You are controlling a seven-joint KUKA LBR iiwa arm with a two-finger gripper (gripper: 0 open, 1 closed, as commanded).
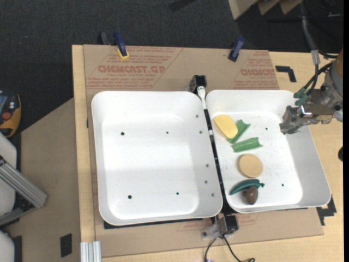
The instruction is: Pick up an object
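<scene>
Brown nut (250, 195) (front), tool (287, 125) over right rim.

Two white bins: left bin (109, 146) and right bin (305, 173), each dotted with small dark spots. Yellow wedge (225, 126); green strips (245, 144); tan disc (250, 165); brown lump (251, 195) with teal leaf (240, 187). Brown cardboard (163, 61) carries red lettering. Blue clamps (236, 48).

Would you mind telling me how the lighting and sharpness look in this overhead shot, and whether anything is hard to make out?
In the camera view, light is even and soft: the left bin shows a faint brighter band across its floor, no harsh glare. The toys in the right bin are sharp with small shadows. The gripper at the right edge is dark and slightly blurred, so its detail is lost.
</scene>
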